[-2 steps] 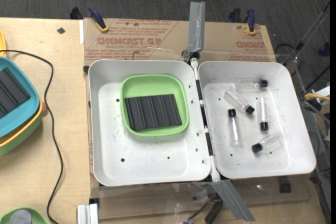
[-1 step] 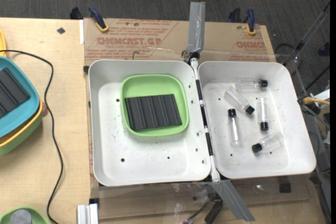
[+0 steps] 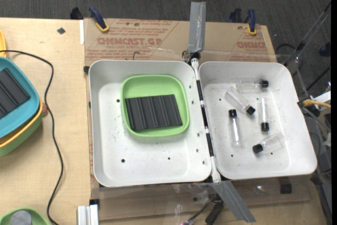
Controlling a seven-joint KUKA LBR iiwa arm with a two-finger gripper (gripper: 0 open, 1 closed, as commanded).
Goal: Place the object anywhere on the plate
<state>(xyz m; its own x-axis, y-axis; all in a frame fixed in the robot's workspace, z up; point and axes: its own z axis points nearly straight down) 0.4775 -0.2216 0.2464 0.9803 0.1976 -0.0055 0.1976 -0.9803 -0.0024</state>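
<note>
A wooden bench [image 3: 52, 166] is carrying two shallow white bins side by side on a sheet of cardboard [image 3: 158, 39], with dark carpet stretching behind. The left bin [image 3: 105, 166] is holding a green plate [image 3: 154, 87] with a dark ribbed mat [image 3: 154, 112] lying across its middle. The right bin [image 3: 295, 155] is holding five small clear vials with black caps, scattered apart: one near the back [image 3: 251, 83], one slanting below it [image 3: 239, 100], one upright in the centre [image 3: 234, 126], one to its right [image 3: 264, 115] and one near the front [image 3: 267, 144]. Whether the gripper is wide or narrow cannot be told. The vials are looking slim, smooth and round, so a grab is likely risking a slip or a roll, and a vial set down on the ribbed mat may be rolling off towards the plate's rim.
</note>
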